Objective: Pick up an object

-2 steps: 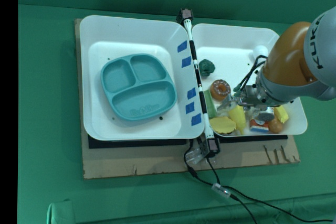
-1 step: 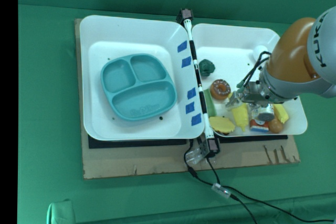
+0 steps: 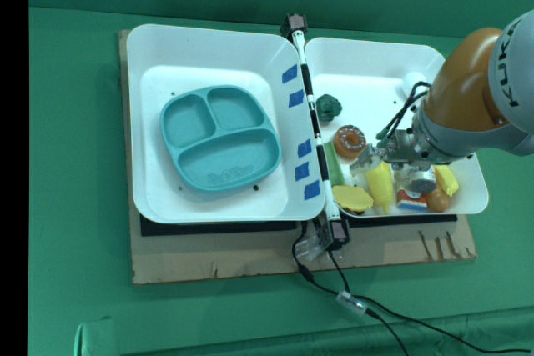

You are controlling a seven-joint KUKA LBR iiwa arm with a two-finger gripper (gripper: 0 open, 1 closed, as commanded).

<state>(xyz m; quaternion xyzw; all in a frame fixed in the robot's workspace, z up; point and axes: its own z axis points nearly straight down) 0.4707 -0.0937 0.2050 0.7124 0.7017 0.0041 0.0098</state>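
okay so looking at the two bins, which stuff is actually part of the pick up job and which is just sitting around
Part of the job:
two-finger gripper over the right bin
yellow toy corn cob
glazed toy donut
toy burger
green toy broccoli

Just lying about:
teal divided plastic plate in the left bin
brown cardboard sheet
black cable

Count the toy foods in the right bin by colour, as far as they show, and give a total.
Green: 1, the broccoli
Brown: 1, the doughnut
Yellow: 3, the corn cob, the burger and a yellow piece
Red and white: 1, a small packet
Orange: 1, a small round piece
Total: 7
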